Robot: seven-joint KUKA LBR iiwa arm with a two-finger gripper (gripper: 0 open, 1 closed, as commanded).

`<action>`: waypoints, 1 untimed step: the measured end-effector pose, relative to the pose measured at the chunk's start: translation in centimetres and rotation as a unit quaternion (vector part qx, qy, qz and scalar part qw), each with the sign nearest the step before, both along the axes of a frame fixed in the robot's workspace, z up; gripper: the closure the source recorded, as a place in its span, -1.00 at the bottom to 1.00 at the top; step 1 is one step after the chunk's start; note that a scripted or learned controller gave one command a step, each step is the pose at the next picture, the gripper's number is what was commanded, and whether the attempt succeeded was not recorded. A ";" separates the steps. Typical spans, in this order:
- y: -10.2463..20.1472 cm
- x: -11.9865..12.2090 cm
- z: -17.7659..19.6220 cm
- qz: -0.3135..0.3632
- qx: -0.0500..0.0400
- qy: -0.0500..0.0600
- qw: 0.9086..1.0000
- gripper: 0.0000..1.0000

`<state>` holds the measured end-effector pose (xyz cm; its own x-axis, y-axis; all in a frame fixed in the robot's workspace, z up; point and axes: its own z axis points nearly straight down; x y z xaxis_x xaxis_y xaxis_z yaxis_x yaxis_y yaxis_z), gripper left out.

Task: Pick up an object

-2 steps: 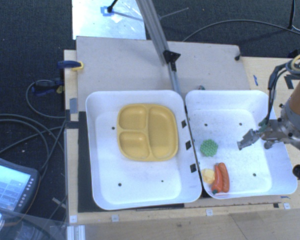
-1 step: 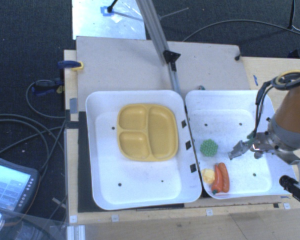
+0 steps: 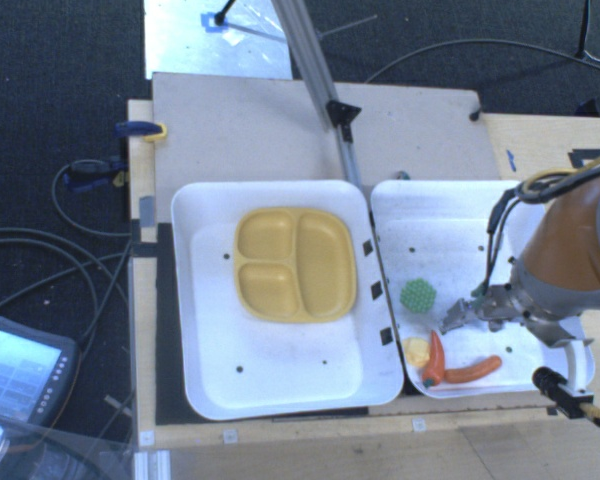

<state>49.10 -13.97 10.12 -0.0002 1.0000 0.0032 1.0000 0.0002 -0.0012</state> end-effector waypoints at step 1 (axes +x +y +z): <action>-0.1 0.1 1.2 0.000 -0.002 -0.002 1.000 1.00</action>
